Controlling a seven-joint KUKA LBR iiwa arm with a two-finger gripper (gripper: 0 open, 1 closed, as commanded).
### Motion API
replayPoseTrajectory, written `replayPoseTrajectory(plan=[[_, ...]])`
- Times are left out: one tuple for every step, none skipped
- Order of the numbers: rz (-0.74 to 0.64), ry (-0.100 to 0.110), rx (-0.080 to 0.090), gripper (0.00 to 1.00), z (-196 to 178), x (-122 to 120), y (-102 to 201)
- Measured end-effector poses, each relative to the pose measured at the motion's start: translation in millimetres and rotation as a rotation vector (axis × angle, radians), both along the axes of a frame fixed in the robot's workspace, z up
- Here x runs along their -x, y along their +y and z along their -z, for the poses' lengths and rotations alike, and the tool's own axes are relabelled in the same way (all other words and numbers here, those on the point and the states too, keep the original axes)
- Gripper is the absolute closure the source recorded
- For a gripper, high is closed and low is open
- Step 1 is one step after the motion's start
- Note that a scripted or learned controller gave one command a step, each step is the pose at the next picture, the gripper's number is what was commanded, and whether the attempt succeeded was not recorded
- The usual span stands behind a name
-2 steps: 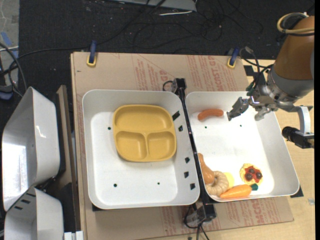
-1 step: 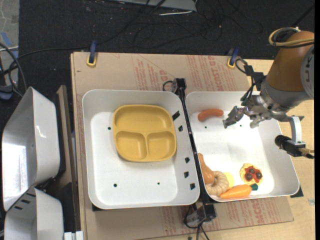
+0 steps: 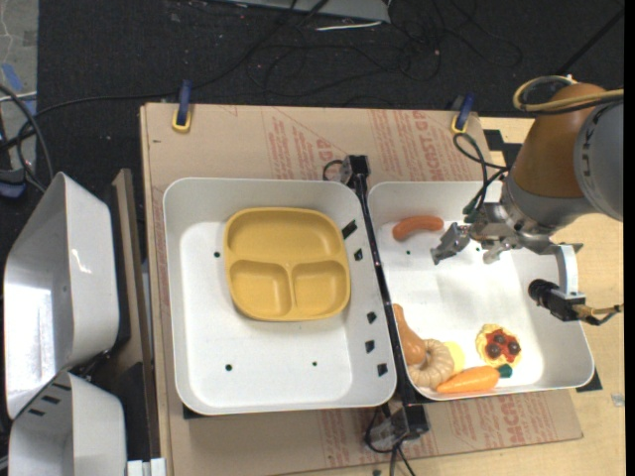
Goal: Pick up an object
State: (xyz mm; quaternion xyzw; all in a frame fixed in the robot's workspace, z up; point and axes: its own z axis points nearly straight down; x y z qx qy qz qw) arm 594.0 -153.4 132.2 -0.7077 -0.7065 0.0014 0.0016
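Note:
My gripper (image 3: 469, 245) hangs over the upper middle of the right bin (image 3: 466, 291), its two grey fingers spread open with nothing between them. An orange sausage (image 3: 417, 227) lies just left of it near the bin's back wall. Along the front of the same bin lie a tan chicken drumstick (image 3: 410, 338), a curled shrimp-like piece (image 3: 433, 361), an orange carrot (image 3: 466, 379) and a small pizza slice with red topping (image 3: 498, 344).
The left bin (image 3: 198, 365) holds a yellow divided plate (image 3: 288, 263). A black divider (image 3: 374, 266) runs between the bins. Yellow clamps (image 3: 182, 118) (image 3: 460, 119) grip the bench's back edge. White containers (image 3: 55, 276) stand off the bench at far left.

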Motion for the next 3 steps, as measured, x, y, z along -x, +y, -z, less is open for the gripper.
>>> replayPoseTrajectory(plan=[[0.000,-0.006,0.002,1.00,-13.4,-1.4,-0.2],[-0.004,-0.011,0.002,1.00,-65.9,4.0,7.4],[-0.004,-0.009,0.002,1.00,-97.1,2.9,7.4]])
